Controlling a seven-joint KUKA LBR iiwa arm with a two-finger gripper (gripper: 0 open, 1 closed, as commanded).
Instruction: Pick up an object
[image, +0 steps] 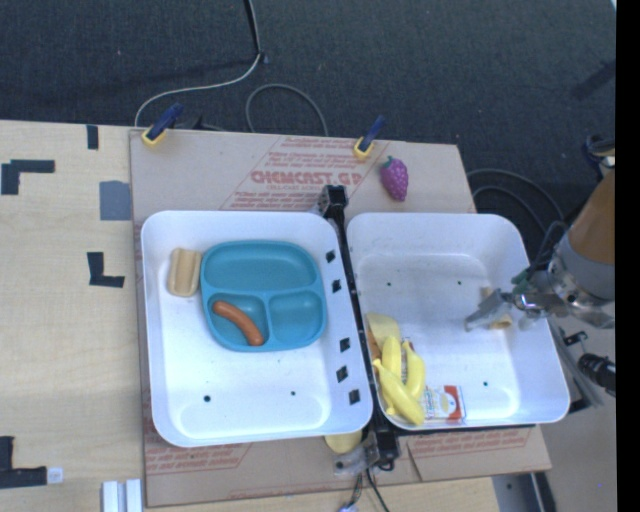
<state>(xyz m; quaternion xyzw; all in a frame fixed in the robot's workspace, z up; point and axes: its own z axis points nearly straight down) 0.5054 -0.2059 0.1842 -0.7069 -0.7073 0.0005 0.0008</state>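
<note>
Claw (490, 312) over right bin (440, 235), fingers splayed wide, holding nothing. Nearest target: bananas (398, 375), down-left of claw, by small carton (445, 402). Swing across, centre over bunch, descend, then close.

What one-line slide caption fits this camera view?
Claw over the right bin, apart from the bananas; sausage on the blue tray at left.

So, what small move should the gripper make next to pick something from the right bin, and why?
Probably move the gripper toward the camera view's lower left, over the bananas. It now sits over bare floor near the right bin's right side, with nothing between its fingers, and the bananas by the dividing wall, beside a small red-and-white packet, are the nearest sizeable object.
</note>
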